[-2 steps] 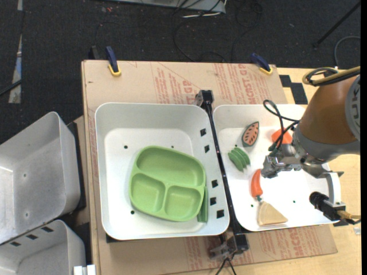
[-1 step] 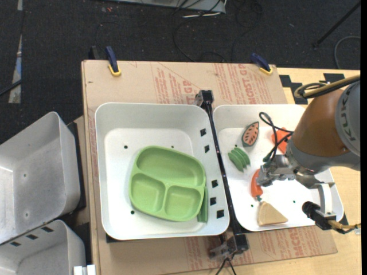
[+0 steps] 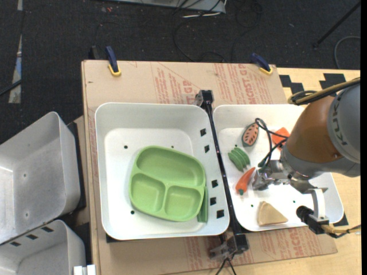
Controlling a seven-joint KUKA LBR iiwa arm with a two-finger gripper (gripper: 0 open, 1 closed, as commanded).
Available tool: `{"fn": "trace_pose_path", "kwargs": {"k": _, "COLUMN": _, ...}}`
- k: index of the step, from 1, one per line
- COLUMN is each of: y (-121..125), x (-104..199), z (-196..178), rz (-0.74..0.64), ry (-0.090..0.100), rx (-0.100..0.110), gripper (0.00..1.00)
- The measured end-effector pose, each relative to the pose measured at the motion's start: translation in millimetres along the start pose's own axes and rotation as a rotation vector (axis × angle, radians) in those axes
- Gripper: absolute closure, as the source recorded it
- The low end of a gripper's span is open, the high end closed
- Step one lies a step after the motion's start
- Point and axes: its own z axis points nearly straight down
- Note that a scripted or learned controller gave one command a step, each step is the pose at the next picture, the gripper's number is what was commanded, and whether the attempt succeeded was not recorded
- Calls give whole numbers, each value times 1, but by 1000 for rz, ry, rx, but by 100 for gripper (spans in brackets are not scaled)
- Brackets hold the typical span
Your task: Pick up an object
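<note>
Gripper [image 3: 261, 180] is low in the right bin [image 3: 229, 119], its metal tip just right of the carrot [image 3: 245, 180]. Whether the tip is spread or pressed together — cannot tell; it is too small and dark against the wrist to read, and nothing shows pinched in it.

Carrot: orange, slim, long axis running on a slant from upper right to lower left, dark stalk end pointing toward the divider between the bins. It lies immediately left of the gripper, touching or all but touching — can't say which. By my reading it is the nearest candidate, so a grasp would have to close across its narrow width, not along its length.

Around the carrot: a green pod [image 3: 239, 157] just above it, lying at a similar slant; a watermelon slice [image 3: 250, 134] further up; an orange-red piece [image 3: 280, 135] to the upper right, part hidden by the arm; a tan wedge [image 3: 269, 214] below, near the front wall of the right bin.

Well left of the carrot, past the divider, the left bin [image 3: 109, 119] holds a green sectioned tray [image 3: 167, 183].

Task judged not yet done — no object lifted.
</note>
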Motion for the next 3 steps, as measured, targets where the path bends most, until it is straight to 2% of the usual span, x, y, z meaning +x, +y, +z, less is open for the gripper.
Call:
{"fn": "trace_pose_path", "kwargs": {"k": 1, "y": 1, "x": 0, "z": -11, "rz": 2, "ry": -1, "rx": -3, "gripper": 100}}
{"fn": "trace_pose_path", "kwargs": {"k": 2, "y": 6, "x": 7, "z": -56, "rz": -6, "ry": -2, "rx": -7, "gripper": 100}}
{"fn": "trace_pose_path", "kwargs": {"k": 3, "y": 5, "x": 9, "z": -119, "rz": -6, "ry": -2, "rx": -10, "gripper": 100}}
